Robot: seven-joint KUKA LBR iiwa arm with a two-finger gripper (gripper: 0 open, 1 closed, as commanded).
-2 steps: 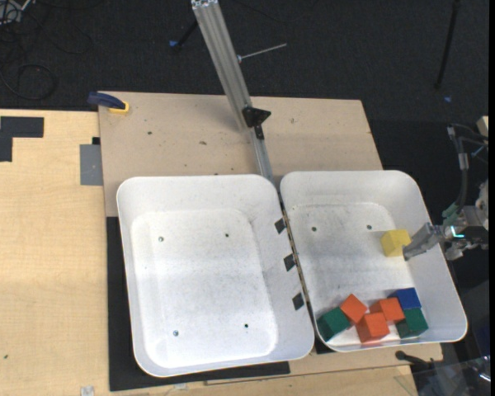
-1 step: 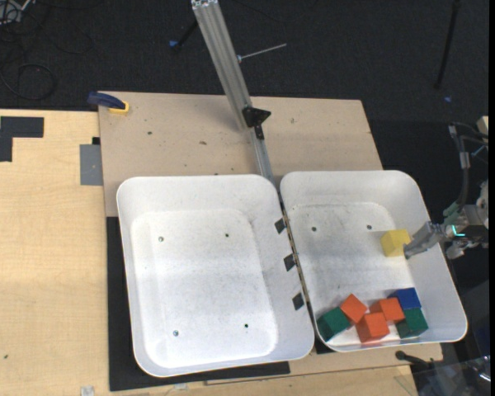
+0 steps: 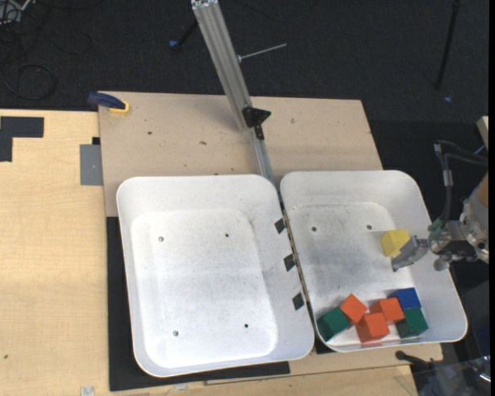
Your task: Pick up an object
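A yellow block (image 3: 394, 241) lies on the floor of the right bin (image 3: 346, 196), close to its right wall. My gripper (image 3: 421, 256) reaches in over that wall and hangs just right of and slightly below the yellow block, with nothing visibly in its grasp. Along the bin's front edge lies a cluster: three orange blocks (image 3: 354, 308) (image 3: 373, 326) (image 3: 391, 309), a blue block (image 3: 407, 298), a green block (image 3: 334, 322) and a dark green block (image 3: 412, 325).
The left bin (image 3: 198, 213) stands beside the right one, with black clips (image 3: 287, 261) along the shared rims. A slanted aluminium rail (image 3: 227, 64) rises behind the bins. A blue-and-yellow clamp (image 3: 109, 101) sits at the bench's back left corner.
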